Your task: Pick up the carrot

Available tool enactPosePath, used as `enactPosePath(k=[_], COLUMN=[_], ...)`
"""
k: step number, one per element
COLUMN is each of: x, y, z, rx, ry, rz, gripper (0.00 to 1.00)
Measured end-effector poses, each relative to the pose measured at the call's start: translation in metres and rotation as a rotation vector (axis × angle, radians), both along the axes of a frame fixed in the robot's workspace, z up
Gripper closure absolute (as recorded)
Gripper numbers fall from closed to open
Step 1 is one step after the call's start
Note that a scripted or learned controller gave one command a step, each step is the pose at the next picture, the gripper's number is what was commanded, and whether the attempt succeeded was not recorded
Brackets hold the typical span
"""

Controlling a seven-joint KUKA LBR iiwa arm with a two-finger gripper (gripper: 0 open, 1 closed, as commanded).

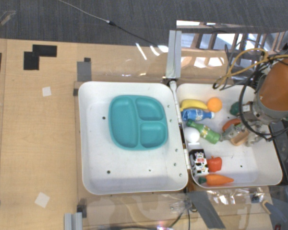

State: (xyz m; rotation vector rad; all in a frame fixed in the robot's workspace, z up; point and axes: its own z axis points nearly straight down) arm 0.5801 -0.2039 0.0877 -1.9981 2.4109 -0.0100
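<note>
The carrot (220,179) is orange and tapered. It lies flat along the front wall of the right bin (259,169), pointing right. My gripper (236,131) hangs over the right middle of that bin, below the arm's orange band (278,87). It is well behind and slightly right of the carrot and does not touch it. A reddish-orange piece (230,124) and a tan piece (240,138) show at the gripper's tip; I cannot tell whether they are toys or gripper parts.
The right bin also holds a red toy (214,164), a black-and-white carton (198,162), a white egg (192,136), a green bottle (207,133), a blue-and-white can (197,114), a banana (192,104) and an orange (214,104). A teal divided plate (138,122) sits in the left bin (96,143).
</note>
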Motion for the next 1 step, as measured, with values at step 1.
enactPosePath(k=[1], x=[-0.0484], y=[0.0556], z=[0.0020], rx=[0.001], ry=[-0.001], rz=[-0.248], gripper=[0.00])
